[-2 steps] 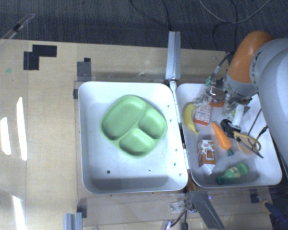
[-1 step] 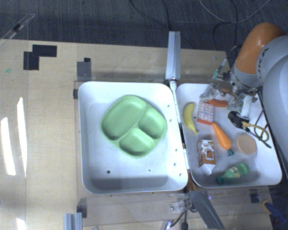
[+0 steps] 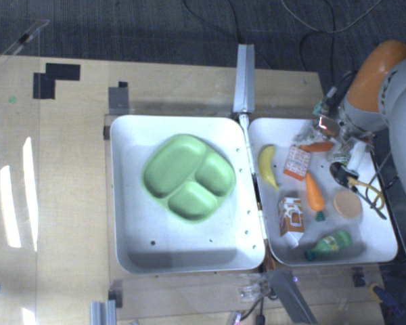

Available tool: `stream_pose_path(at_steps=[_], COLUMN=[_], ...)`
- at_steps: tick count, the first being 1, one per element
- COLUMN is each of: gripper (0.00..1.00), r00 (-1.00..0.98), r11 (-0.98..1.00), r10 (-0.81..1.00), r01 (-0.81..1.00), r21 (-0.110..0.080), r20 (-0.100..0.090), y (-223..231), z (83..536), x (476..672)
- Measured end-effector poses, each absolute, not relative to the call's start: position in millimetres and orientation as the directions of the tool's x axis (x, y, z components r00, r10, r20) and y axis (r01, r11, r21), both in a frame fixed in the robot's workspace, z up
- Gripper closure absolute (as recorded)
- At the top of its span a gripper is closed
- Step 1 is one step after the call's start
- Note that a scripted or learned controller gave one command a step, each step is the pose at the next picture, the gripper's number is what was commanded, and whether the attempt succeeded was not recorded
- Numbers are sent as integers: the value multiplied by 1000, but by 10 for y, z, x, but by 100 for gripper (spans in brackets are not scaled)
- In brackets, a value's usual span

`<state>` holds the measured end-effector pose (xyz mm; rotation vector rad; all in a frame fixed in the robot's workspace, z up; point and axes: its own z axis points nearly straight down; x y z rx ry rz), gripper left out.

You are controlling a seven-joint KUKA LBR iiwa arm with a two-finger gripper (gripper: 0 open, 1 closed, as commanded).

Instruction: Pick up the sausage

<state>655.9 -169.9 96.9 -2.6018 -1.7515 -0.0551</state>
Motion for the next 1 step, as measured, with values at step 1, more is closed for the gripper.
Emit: stream_pose_path(at_steps=[1], gripper=[100], r00=[367], r11=[-368], r10=[930], r01=[930], r21=[29], r20=[23], y=[-1722], z=[1087], x=[6582])
